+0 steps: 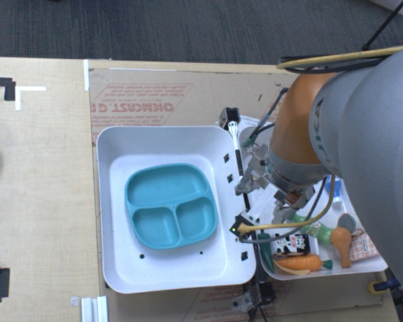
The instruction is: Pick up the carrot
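The carrot (299,263), orange with a small green stub at its right end, lies along the front edge of the right bin (336,272). Just behind it lies a small black-and-white carton (294,244). My gripper (284,205) hangs over the left part of the right bin, above and behind the carrot. The orange band and grey wrist cover most of it. I see nothing between it and the carrot.
The left bin (114,247) holds a teal divided plate (170,205). In the right bin a second orange piece with a green part (340,244), a pinkish packet (363,247) and a grey item (347,221) crowd the front right. The arm hides the rest of that bin.
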